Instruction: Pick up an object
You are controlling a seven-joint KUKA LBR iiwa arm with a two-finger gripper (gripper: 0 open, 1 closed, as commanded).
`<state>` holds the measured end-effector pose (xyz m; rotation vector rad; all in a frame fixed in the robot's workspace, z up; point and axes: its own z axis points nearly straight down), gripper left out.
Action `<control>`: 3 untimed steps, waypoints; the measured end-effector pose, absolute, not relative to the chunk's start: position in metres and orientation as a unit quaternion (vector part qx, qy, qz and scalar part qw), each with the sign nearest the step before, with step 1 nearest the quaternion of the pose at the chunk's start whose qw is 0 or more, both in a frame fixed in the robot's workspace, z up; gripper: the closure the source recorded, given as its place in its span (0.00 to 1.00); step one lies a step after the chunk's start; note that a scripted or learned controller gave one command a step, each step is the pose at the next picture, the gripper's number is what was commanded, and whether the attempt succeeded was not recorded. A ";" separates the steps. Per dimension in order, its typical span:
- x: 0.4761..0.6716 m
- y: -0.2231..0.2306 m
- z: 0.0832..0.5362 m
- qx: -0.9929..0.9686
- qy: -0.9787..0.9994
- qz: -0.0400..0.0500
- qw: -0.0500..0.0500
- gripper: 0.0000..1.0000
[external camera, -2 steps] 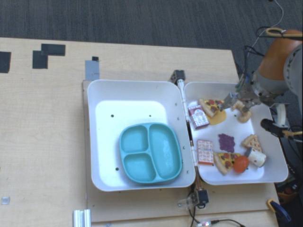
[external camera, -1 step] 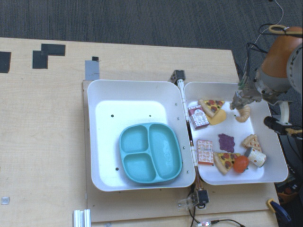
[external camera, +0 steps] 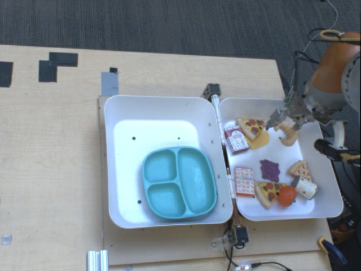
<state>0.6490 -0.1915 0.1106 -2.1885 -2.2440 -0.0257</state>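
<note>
Tomato (external camera: 287, 196) and pizza slice (external camera: 267, 192) crowd right bin's (external camera: 333, 202) front edge; centre has room. Gripper (external camera: 285, 123) at its back edge above tan toy (external camera: 290, 135), grasp unclear. Carton (external camera: 243, 182) print unreadable.

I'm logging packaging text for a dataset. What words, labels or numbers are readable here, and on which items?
None can be read.
Red-and-white packet: printed, too blurred to read.
Small checkered box: pattern or print, too small to read.
Black patches on the bench: plain, no text visible.
</note>
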 end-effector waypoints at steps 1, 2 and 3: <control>0.596 -0.155 0.086 -0.706 -0.709 -0.002 -0.002 0.00; 0.524 -0.130 0.087 -0.707 -0.707 -0.002 -0.003 0.00; 0.527 -0.131 0.099 -0.706 -0.708 -0.004 -0.006 1.00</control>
